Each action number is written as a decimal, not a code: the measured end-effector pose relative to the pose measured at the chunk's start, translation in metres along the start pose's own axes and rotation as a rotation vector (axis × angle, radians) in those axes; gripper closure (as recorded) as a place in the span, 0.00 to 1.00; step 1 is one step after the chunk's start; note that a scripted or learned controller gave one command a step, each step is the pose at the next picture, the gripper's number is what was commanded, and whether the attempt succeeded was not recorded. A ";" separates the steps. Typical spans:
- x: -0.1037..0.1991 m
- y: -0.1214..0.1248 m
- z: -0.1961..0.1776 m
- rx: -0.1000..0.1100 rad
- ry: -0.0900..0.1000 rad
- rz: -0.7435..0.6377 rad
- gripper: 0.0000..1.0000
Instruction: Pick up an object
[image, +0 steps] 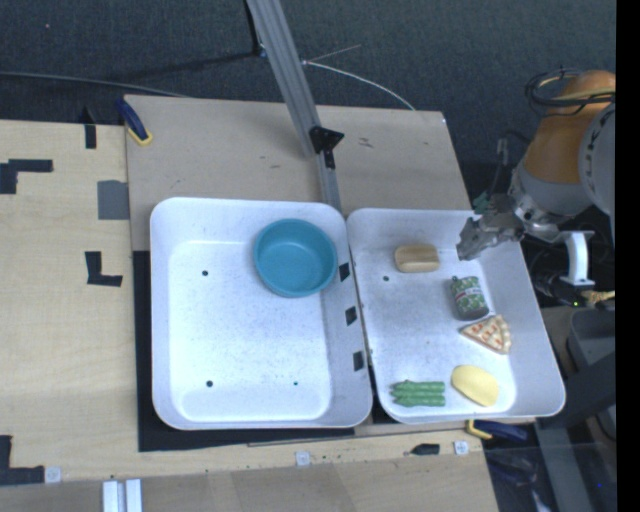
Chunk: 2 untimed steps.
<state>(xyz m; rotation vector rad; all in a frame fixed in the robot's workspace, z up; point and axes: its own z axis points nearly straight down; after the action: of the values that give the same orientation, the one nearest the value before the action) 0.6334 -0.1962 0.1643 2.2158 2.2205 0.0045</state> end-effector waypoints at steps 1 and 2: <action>-0.010 0.002 -0.054 0.001 -0.001 0.000 1.00; -0.010 0.004 -0.101 0.001 0.000 0.000 1.00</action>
<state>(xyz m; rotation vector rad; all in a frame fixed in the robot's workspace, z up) 0.6365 -0.2056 0.2654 2.2162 2.2204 0.0032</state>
